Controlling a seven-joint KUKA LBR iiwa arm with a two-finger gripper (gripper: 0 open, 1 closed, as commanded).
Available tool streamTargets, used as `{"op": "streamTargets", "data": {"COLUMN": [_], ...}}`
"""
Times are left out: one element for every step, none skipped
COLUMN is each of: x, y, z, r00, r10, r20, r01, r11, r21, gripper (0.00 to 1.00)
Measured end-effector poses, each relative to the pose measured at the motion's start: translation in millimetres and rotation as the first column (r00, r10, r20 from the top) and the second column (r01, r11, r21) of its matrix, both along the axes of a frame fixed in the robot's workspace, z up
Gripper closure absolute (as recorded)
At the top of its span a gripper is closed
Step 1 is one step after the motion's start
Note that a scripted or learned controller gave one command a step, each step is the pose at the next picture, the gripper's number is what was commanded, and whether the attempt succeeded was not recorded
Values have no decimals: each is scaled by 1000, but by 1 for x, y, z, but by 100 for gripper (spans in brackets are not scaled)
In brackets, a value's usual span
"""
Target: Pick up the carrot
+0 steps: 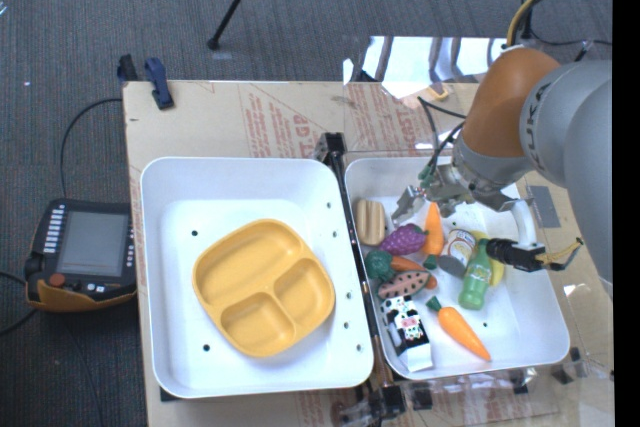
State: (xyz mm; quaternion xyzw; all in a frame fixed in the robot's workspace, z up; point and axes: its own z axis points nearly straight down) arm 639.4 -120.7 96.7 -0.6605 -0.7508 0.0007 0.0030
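So far nothing is lifted. My claw (425, 198) hangs over the right bin (545, 340) near its 11 o'clock corner, its fingers spread a little, with an upright carrot (434, 228) just under them; whether they pinch it I cannot tell. That carrot's long axis runs 12 to 6 o'clock. A second carrot (463, 331) lies free toward the bin's 6 o'clock edge, tip pointing to 4 o'clock. Closing and raising are left, I judge.

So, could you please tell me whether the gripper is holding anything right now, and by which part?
It cannot be told: the gripper sits at the top end of a carrot.
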Motion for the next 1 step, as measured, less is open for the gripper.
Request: {"op": "streamTargets", "data": {"x": [0], "y": [-2], "z": [10], "r00": [1000], "r10": [-6], "r20": [-2], "r01": [6], "r11": [1000], "r21": [2], "gripper": [100]}}
